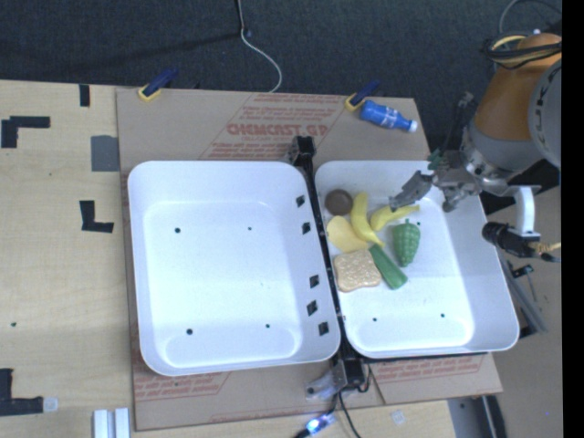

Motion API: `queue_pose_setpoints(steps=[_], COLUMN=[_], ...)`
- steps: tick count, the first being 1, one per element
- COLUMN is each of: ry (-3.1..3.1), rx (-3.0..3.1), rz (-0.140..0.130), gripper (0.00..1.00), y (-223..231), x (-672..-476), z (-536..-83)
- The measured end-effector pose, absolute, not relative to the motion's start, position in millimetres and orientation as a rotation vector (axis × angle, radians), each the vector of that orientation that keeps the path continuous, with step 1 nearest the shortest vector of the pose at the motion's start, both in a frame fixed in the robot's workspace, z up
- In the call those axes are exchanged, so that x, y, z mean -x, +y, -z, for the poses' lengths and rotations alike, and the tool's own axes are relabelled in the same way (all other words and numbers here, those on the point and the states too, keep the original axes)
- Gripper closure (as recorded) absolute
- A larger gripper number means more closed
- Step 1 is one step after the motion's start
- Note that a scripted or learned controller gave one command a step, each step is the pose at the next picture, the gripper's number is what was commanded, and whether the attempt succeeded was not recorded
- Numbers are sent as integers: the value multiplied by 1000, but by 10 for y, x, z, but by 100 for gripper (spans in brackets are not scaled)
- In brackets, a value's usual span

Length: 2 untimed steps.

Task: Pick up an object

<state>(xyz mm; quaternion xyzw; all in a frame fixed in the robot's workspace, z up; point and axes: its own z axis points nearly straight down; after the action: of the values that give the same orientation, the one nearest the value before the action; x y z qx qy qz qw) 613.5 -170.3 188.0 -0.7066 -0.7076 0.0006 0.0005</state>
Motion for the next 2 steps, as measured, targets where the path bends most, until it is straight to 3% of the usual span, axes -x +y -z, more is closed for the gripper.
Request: queue_pose_setpoints(steps=[1,2], ry=[-2225,-2225], rx=[2213,2218], rz=[-3,0], gripper=[0,100], y=[-1145,-1170], x=[-6059,-6072], z=[-793,-948])
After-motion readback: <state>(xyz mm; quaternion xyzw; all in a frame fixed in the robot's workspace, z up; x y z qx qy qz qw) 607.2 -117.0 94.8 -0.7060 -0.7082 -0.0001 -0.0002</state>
